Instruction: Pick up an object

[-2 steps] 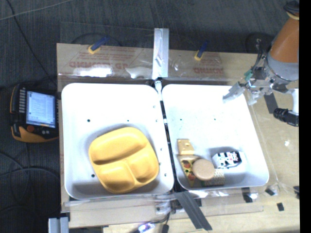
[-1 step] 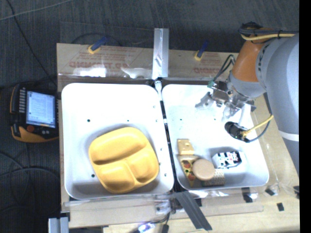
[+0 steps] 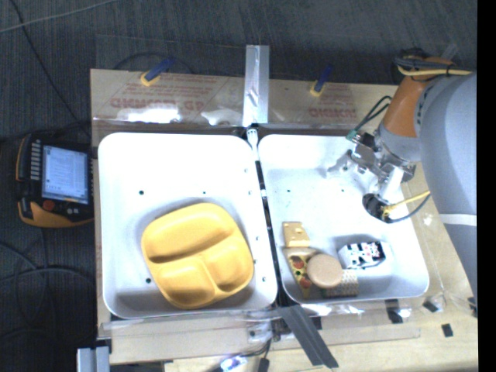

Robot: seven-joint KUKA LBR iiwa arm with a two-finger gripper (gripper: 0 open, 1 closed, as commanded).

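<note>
Near edge of the counter: a smooth yellow tray [image 3: 198,253] is lying in the left bin [image 3: 124,169]; a tan disc [image 3: 324,270], a wooden block [image 3: 294,235] and a patterned box [image 3: 361,254] are clustering at the right bin's [image 3: 302,169] near wall, likely candidates. Farther back, the pincer [image 3: 364,161] is hovering over the bin's far right corner; its opening cannot be told, nothing visibly held.

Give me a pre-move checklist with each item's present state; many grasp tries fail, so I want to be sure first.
1. Tool over the right bin: ok.
2. Tool carrying nothing: cannot tell.
3. Targets in right bin, namely round tan disc, black-and-white item, tan block: ok.
4. Tool above a target: not ok; the items lie nearer the bin's front.
5. Disc free of neighbours: not ok; it touches other pieces.
6. Yellow tray lies in the left bin: ok.
</note>
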